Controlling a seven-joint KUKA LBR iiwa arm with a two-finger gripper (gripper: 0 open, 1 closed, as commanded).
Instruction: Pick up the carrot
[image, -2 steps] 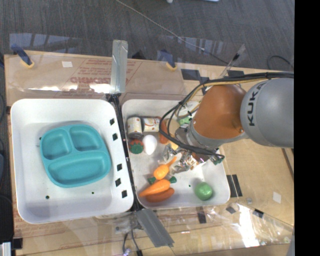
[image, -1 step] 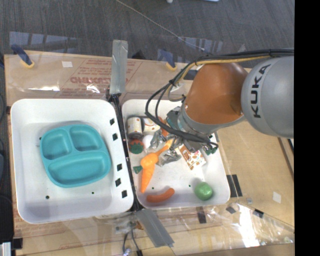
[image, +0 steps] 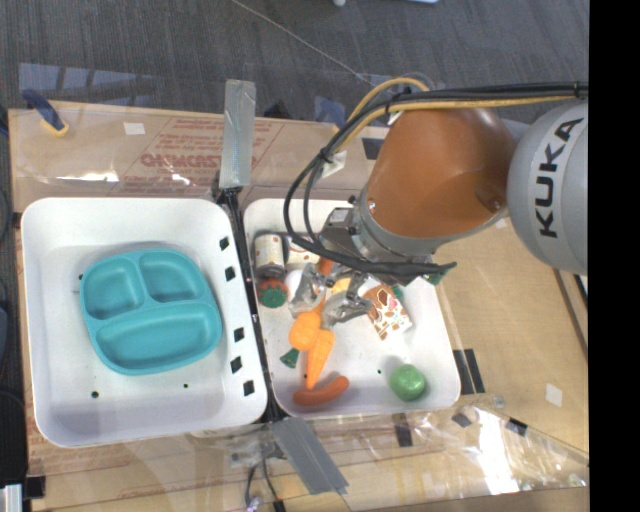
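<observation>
Down in the right bin (image: 440, 345), the carrot (image: 315, 350) lies near the middle of the floor, its orange body running from a fatter top end toward the front wall, with a small green piece (image: 291, 358) touching its left side. Just below its tip rests a red sausage (image: 321, 391), and a green ball (image: 407, 381) sits well apart to the right. A giraffe-patterned toy (image: 388, 312) lies just beside the gripper (image: 332, 298), which hangs right above the carrot's upper end; how wide it stands, and whether it has hold of anything, cannot be made out, since the metal parts blur together. The arm (image: 440, 180) hides the bin's back half. A dark-capped item (image: 270, 290) sits against the left wall. The left bin (image: 60, 400) holds a teal divided plate (image: 150, 308).
</observation>
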